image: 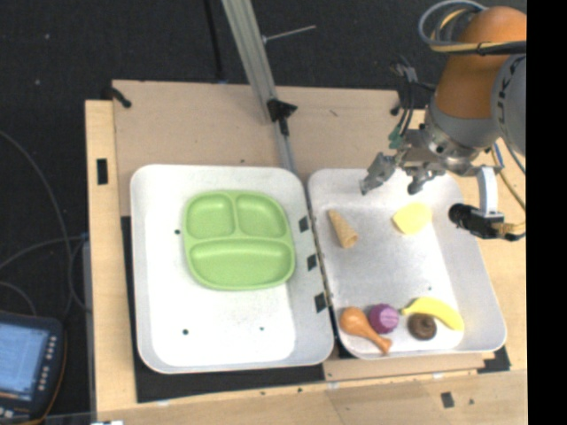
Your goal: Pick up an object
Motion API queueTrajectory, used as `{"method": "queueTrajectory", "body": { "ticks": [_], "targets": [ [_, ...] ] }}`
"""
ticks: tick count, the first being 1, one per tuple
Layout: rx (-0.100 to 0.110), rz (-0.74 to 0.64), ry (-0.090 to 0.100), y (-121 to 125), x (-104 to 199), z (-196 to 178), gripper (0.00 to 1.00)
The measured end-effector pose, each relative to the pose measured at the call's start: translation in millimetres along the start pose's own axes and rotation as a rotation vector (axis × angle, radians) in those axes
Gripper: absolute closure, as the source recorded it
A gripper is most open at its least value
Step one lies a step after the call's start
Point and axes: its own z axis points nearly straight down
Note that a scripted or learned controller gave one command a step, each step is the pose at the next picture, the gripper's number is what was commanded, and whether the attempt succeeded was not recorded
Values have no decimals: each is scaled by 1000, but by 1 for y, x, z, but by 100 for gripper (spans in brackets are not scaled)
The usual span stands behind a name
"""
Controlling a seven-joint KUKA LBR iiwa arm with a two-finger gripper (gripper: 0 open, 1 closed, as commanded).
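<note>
My gripper (394, 180) hangs over the far edge of the right bin (390, 264), its two fingers spread apart with nothing between them. A yellow block (412, 219) lies just below and to the right of it. A tan cone (344, 227) lies to the lower left of the gripper. Along the bin's near edge sit an orange pear-shaped toy (361, 326), a purple round toy (384, 317), a brown ring (423, 327) and a yellow banana (436, 312).
The left bin (159, 326) holds a green divided plate (239, 241). A slanted metal pole (252, 51) rises behind the bins. A black fitting (478, 220) juts out beside the right bin's right rim.
</note>
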Motion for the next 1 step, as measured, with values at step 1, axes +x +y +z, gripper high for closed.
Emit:
{"method": "queueTrajectory", "body": {
  "ticks": [1],
  "targets": [
    [0,0,0,0,0,0,0]
  ]
}}
